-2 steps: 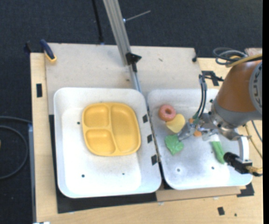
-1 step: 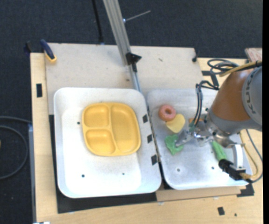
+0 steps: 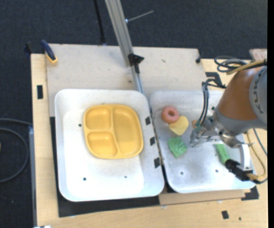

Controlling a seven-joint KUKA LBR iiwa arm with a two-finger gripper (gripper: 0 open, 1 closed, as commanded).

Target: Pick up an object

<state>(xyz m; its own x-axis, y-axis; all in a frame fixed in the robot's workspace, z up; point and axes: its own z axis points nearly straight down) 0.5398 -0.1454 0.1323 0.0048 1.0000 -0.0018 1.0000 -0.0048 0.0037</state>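
The right bin (image 3: 194, 177) holds a pink ring-shaped donut (image 3: 170, 114), with a yellow lump (image 3: 179, 125) touching its lower right. A crumpled green piece (image 3: 177, 147) lies just below them. A bright green stick (image 3: 221, 152) lies further right, under the arm. My gripper (image 3: 199, 137) hangs low over the right bin, just right of the yellow lump and the crumpled green piece. Nothing shows as held in it. The grey and orange arm (image 3: 241, 103) covers the bin's right side.
The left bin (image 3: 70, 175) carries a yellow divided plate (image 3: 113, 130) with three compartments. A metal pole (image 3: 122, 32) slants up from between the bins at the back. The bins' inner walls meet at the middle (image 3: 153, 137).
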